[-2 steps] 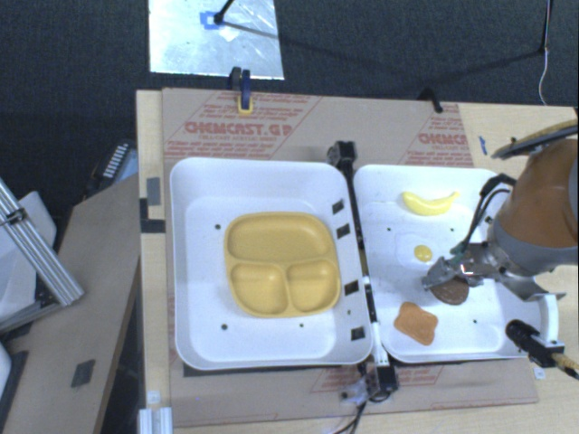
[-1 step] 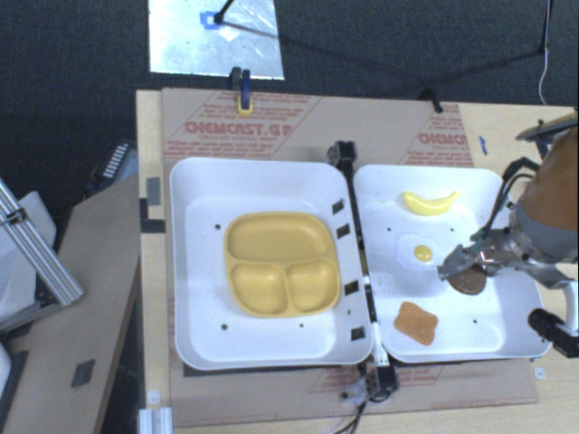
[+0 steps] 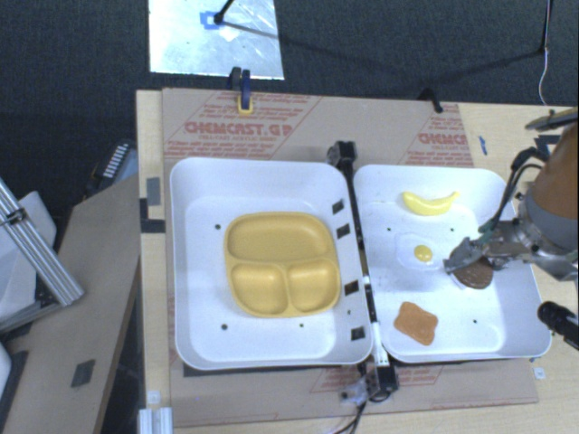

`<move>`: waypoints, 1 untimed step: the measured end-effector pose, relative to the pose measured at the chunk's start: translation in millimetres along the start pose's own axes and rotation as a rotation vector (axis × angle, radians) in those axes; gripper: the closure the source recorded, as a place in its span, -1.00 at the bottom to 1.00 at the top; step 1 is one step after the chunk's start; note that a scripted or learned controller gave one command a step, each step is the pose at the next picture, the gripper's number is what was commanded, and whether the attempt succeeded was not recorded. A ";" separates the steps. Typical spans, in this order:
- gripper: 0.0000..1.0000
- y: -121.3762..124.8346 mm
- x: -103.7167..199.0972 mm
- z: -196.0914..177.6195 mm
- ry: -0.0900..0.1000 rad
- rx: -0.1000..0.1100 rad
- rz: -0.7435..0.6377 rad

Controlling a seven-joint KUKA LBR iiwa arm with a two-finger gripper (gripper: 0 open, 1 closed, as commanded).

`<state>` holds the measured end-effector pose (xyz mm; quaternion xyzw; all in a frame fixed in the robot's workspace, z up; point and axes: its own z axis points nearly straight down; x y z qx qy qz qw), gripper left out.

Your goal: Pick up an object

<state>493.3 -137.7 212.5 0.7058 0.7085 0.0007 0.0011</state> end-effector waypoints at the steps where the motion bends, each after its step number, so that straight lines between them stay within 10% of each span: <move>1: 1.00 22.9 44.6 -12.1 0.001 0.000 -0.002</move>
